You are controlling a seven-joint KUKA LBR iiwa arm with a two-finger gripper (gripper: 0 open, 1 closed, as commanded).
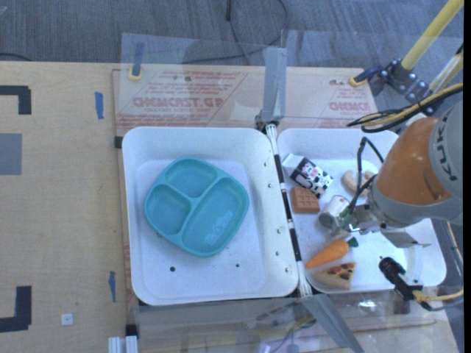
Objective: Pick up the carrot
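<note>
The carrot (329, 252) lies in the right bin (436, 265), toward its near edge, tilted with its fat end up and to the right, and it sits free on the bin floor with nothing clamped on it. Taking things by size: the bench (59, 219) carries both white bins, and the left bin (191, 282) has a teal divided plate (196, 206) sitting about in its middle. The arm (419, 171), grey with its orange band, reaches in over the right bin from the right side, and its gripper (352, 226) hangs just above and to the right of the carrot's fat end; from here I cannot tell how the tool is set, apart or together. Just below the carrot, against the bin's near edge, is a pizza slice (333, 274). Toward the bin's far left corner sit a black and white cow-patterned carton (310, 176) and, just beside it, a brown waffle square (303, 200). A small white cup (335, 206) lies next to the gripper.
</note>
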